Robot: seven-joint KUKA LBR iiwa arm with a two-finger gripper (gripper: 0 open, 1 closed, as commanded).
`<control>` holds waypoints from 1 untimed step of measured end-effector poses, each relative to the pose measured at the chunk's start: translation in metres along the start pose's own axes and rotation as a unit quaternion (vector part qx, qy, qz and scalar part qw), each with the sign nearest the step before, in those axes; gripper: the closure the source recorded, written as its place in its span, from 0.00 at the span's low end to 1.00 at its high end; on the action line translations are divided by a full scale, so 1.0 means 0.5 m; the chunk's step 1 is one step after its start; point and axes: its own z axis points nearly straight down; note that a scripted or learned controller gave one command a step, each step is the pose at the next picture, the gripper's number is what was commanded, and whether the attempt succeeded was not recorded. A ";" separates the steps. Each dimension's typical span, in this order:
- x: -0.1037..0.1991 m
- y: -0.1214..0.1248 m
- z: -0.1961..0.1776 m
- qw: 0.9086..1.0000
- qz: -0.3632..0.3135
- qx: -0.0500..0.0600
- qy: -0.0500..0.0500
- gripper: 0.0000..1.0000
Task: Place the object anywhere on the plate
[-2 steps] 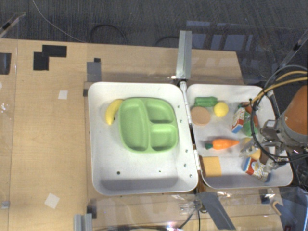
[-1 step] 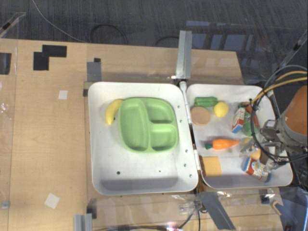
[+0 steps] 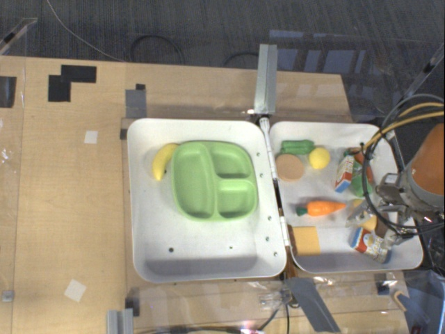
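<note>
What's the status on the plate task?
Gripper low in right bin, grasp unclear. Green plate in left bin, compartments bare. Banana beside plate's left rim.

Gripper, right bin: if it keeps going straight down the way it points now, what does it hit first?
Probably the small red, white and blue carton lying just under the gripper near the right bin's front right corner. Depth is hard to judge from this slanted view, so it could land on bin floor beside the carton instead.

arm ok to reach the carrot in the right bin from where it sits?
Probably yes. The carrot lies alone mid-bin with bare floor around it, and the tool hangs just beside it. Only the cheese slice is close.
</note>
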 end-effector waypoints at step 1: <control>0.000 0.000 0.000 1.000 0.000 0.000 0.000 0.00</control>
